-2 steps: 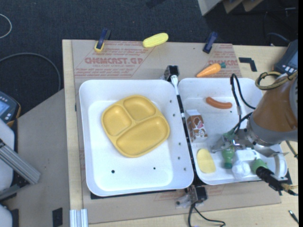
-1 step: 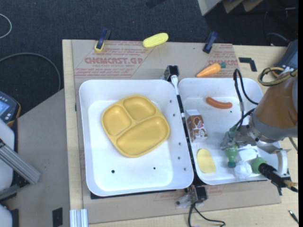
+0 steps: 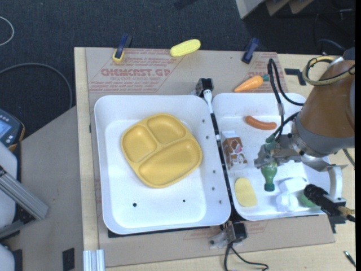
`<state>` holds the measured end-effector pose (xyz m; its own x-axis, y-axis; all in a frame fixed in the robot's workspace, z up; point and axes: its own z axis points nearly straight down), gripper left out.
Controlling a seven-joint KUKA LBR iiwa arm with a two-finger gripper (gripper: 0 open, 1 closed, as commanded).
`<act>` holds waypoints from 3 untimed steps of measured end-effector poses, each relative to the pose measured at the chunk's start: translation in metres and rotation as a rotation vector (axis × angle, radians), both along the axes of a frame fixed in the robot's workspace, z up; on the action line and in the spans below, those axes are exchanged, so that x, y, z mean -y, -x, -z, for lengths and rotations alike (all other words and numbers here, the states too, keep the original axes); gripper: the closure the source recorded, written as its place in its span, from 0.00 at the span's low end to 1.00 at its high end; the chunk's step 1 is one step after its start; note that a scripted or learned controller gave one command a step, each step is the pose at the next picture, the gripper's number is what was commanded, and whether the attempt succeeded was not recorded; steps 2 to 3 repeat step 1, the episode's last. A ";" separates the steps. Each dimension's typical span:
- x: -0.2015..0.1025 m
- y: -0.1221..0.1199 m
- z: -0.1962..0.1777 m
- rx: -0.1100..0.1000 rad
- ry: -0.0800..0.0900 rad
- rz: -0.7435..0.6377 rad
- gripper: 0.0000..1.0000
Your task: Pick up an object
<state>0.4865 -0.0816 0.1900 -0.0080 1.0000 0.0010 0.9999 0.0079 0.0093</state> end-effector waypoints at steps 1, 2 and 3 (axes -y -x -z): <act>-0.083 0.006 -0.056 -0.003 -0.001 -0.002 1.00; -0.083 0.006 -0.056 -0.003 -0.001 -0.002 1.00; -0.083 0.006 -0.056 -0.003 -0.001 -0.002 1.00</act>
